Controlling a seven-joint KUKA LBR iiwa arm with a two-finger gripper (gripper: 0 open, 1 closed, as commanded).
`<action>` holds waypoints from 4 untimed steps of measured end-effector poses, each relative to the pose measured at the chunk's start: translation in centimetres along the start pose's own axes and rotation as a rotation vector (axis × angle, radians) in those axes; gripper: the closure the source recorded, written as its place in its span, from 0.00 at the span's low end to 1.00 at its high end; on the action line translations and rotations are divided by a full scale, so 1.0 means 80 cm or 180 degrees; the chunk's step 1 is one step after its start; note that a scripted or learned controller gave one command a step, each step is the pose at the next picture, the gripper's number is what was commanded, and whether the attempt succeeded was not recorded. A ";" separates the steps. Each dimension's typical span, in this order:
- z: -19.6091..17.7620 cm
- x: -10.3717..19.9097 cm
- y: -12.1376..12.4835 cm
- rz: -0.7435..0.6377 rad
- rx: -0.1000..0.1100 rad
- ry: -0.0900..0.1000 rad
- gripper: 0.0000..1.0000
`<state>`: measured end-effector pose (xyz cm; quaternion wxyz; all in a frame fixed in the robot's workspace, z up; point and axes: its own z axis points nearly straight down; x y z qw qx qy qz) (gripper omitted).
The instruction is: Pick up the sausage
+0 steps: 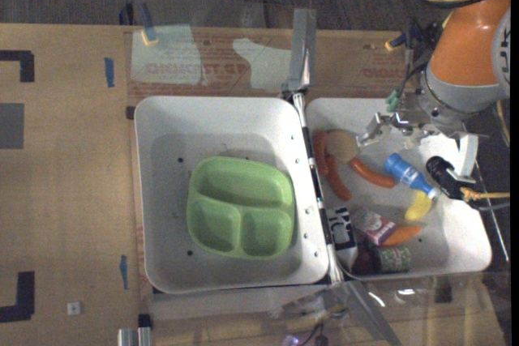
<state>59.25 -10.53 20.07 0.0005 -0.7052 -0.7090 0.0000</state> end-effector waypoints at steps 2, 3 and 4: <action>0.129 -0.026 -0.013 -0.0796 -0.0032 -0.0005 1.00; 0.018 0.055 0.068 -0.1728 -0.0015 -0.0008 1.00; 0.004 0.055 0.070 -0.1728 -0.0034 -0.0015 1.00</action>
